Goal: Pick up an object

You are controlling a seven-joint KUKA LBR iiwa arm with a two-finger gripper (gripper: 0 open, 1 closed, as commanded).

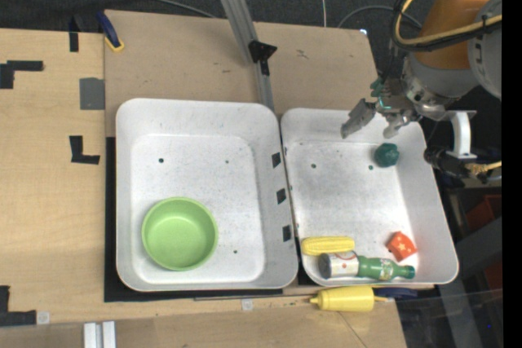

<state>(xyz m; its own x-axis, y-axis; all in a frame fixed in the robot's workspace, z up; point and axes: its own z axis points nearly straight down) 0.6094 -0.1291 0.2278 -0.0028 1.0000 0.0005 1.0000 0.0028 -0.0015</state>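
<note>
Gripper [377,121], fingers spread and holding nothing, poised just above-left of 1 green ball [387,154], likely lining up a grasp.

Green bowl [179,233], teal ball [387,154], yellow corn [328,244], green bottle [369,266], red-orange block [400,244], speckled white bins [130,175].

A grey two-finger gripper [377,125] hangs with fingers spread over the upper part of the right white bin [342,183], near a small green ball [387,154]. At the bin's lower edge lie a yellow corn cob [328,244], a green bottle [371,267] and a small red block [400,245]. A lime-green bowl [179,233] sits at lower left.
</note>
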